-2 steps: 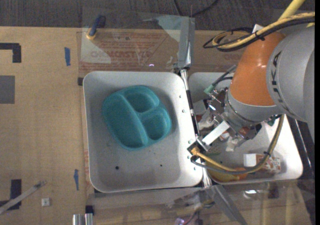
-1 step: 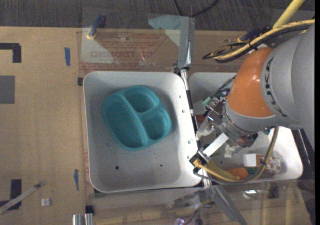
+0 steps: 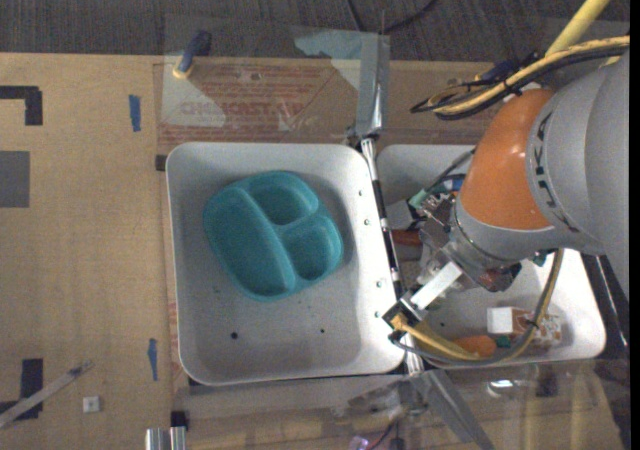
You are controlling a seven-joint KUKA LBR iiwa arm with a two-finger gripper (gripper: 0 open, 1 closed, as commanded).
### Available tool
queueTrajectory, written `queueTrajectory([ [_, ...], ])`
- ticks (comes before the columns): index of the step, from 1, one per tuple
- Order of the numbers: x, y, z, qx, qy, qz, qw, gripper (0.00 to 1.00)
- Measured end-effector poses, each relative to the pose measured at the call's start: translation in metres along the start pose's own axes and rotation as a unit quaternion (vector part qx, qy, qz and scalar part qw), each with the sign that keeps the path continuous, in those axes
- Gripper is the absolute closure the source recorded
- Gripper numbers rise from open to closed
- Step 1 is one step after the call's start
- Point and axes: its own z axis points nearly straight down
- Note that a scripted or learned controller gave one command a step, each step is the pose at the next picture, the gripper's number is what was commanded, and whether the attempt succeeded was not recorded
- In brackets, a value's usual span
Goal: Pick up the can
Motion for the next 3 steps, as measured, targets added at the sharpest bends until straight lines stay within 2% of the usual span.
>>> queueTrajectory([
  [1,0.072,-0.069,-0.084,-0.001,0.001,0.017,0.9998,1.0],
  [2,0.024,-0.023,-0.069,0.0,0.0,-0.043,0.9991,1.0],
  [3,-0.023,0.022,-0.127,-0.002,0.001,-0.068,0.9977,1.0],
])
